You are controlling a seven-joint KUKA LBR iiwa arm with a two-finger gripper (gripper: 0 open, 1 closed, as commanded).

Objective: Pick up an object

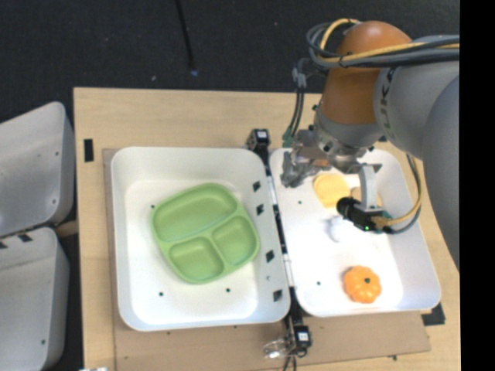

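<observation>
A flat yellow piece [331,189] lies in the far part of the right bin [402,284]. My gripper [329,178] hangs right over it. One finger is down at its left and the other at its right, so the gripper stands open around the piece with gaps on both sides. An orange pumpkin-shaped toy [362,284] rests near the front of the same bin, well clear of the gripper. The arm hides the back of the yellow piece.
A green divided plate [205,232] lies in the middle of the left bin [131,284]. The raised double rim [274,222] between the two bins runs just left of the gripper. White chairs stand off the bench's left side.
</observation>
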